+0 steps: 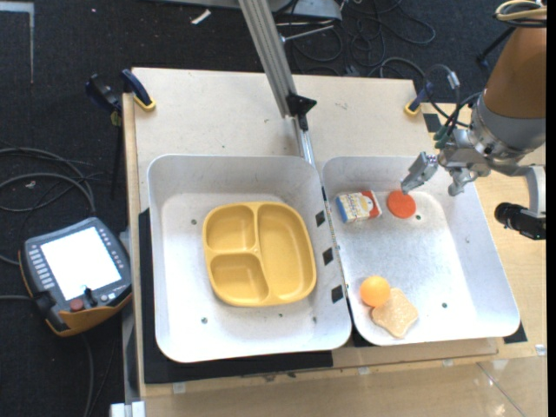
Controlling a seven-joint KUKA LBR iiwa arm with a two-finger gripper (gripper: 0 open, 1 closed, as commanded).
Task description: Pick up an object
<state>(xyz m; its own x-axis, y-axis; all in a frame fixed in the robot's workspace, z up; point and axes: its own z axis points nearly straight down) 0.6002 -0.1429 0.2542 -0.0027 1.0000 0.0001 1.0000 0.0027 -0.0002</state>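
In the right bin (465,268) lie a small white carton with a blue and red label (357,206), a flat red-orange disc (400,204), an orange ball (374,291) and a tan bread-like piece (396,314) touching it. My gripper (439,175) hangs over the bin's far right corner, open, its left finger (418,173) just above and right of the red disc. Nothing is between its fingers.
A yellow three-compartment plate (259,252) sits in the left bin (174,233). A slanted metal pole (270,46) crosses above the bins' far edge. Yellow clamps (139,92) hold the bench corners. A teach pendant (76,272) lies on the floor at left.
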